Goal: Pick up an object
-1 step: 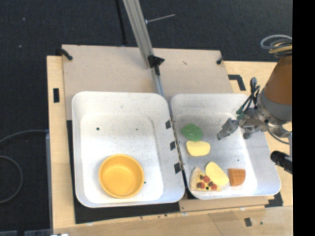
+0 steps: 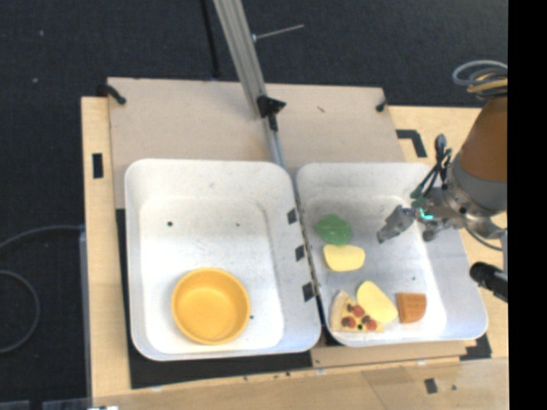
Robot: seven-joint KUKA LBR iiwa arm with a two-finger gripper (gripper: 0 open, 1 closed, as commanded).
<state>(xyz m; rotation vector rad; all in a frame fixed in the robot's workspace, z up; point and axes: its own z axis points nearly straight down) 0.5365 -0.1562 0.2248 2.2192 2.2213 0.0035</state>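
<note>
The right bin [image 2: 444, 273] holds several small objects: a green leafy piece [image 2: 332, 228], a pale yellow piece [image 2: 344, 257] just below it, a yellow wedge [image 2: 377, 302], an orange-brown block [image 2: 411, 307] and a flat slice with red dots [image 2: 353, 317]. My gripper [image 2: 411, 228] hovers over the upper right part of this bin, to the right of the green piece and apart from it. Its fingers are spread open with nothing between them. A yellow bowl [image 2: 211, 305] sits upright in the left bin [image 2: 197, 196], near its front.
A slanted metal pole [image 2: 245, 54] runs from the top down to the gap between the bins. The grey arm with its orange band [image 2: 485, 148] comes in from the right, with cables beside it. A tan board [image 2: 214, 118] lies behind the bins.
</note>
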